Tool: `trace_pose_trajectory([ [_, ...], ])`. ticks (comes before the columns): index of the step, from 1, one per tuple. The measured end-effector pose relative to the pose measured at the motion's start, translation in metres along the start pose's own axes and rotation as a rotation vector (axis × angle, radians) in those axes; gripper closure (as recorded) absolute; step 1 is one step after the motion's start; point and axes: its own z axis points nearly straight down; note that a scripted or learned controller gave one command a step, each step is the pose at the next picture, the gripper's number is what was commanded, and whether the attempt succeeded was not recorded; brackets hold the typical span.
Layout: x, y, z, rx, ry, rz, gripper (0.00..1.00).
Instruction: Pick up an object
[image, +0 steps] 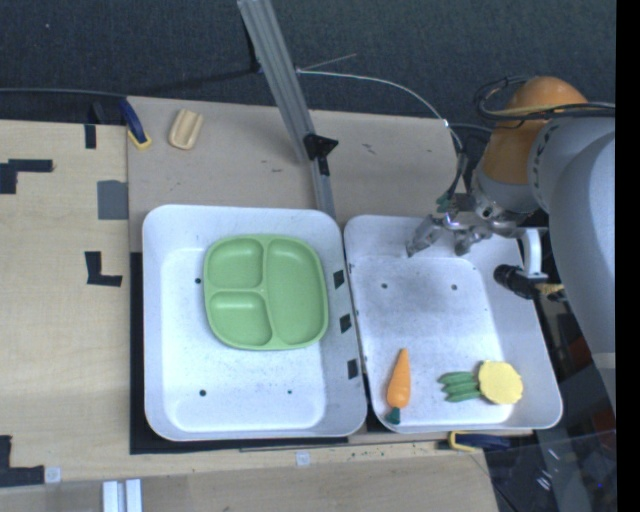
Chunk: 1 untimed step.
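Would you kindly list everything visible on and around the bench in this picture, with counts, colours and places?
Bins: two, white, side by side; left bin, right bin.
Divided plate: one, light green, three compartments, in the left bin.
Toy carrot: one, orange, near the front of the right bin.
Toy with green stalks and a yellow round head: one, front right of the right bin, beside the carrot but apart from it.
Small tan object: one, on the bench behind the left bin.
Metal pole: one, grey, slanting over the bench.
Arm: one, grey with orange band, at right.
Gripper: one, over the right bin's back edge.
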Motion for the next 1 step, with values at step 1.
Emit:
trace_pose_trajectory([
  [1, -0.0024, -0.0005, 0.0117, 0.001, -0.002, 0.001, 0.00],
])
